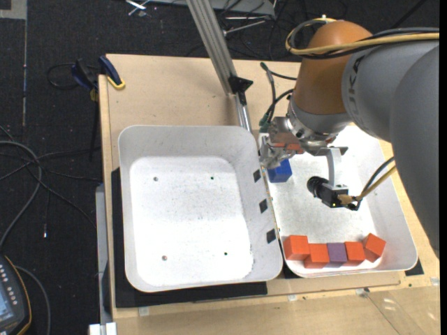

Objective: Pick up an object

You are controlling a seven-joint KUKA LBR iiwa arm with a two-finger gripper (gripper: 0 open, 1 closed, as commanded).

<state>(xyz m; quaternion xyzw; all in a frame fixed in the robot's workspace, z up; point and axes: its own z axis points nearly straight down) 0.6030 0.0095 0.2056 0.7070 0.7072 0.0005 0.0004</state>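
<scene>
Where the right-hand shallow white plastic bin (391,222) meets its near edge, a row of small blocks lies against the wall: an orange cube (297,247) at the left end, a second orange block (318,255) touching it, a purple block (336,252) next, a third orange block (355,252), and a tilted orange block (375,246) toward the near right corner. Left-hand shallow white plastic bin (185,208) sits just beside, the two rims overlapping along the shared edge; black tabs show on that rim. Both bins rest on a tan wooden bench (160,93). Farther in, near the right bin's left edge and toward its far side, a small blue cube (281,171) sits directly under the two-finger gripper (277,160). Grey fingers come down at the cube's top and left side; whether they are clamped on it or released cannot be told from this angle. A black cylindrical fitting with a yellow cable (328,191) hangs off the wrist over the bin's middle. Above the wrist, the orange band (328,61) and the grey arm (401,82) reach in from the right. At the bench's far left corner, a blue-and-yellow clamp (105,72). A grey metal pole (213,40) slants across the far edge.
</scene>
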